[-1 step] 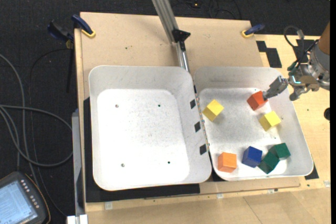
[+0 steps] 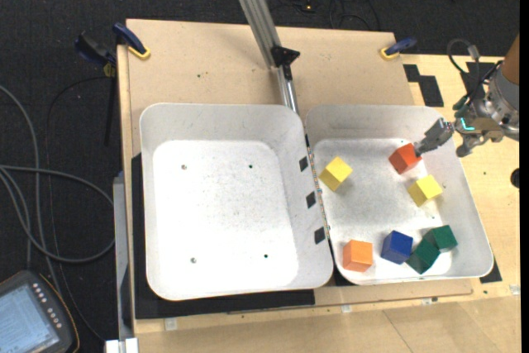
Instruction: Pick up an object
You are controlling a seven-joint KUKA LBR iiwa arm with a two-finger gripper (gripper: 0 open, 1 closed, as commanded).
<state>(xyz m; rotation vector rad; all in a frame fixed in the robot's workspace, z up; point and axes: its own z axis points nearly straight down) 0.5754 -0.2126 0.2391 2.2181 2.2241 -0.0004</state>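
Positioned at the far right of the camera view, the grey two-finger gripper is seen above the right rim of the right-hand shallow white bin. Its two fingers are spread apart: one dark finger reaches down and left toward the small red-orange cube, its tip just beside or touching the cube's upper right corner, while the other finger stands off to the right, near the bin's rim. Nothing is seen between the fingers, so no object is held.

The red-orange cube sits in the upper right part of the right-hand bin. Near it a small yellow cube lies lower and to the right, and a second yellow cube rests toward the bin's left side. Along the near edge an orange cube, a blue cube and two dark green blocks are gathered close together. No object is seen in the left-hand white bin.

The step in hand is judged to be the approach to a grasp, with the red-orange cube the likely target. For the next move, the gripper would need to be shifted left so that the cube is straddled by both fingers, then lowered and closed. A risk is judged that the cube is merely pushed aside by the nearer finger.
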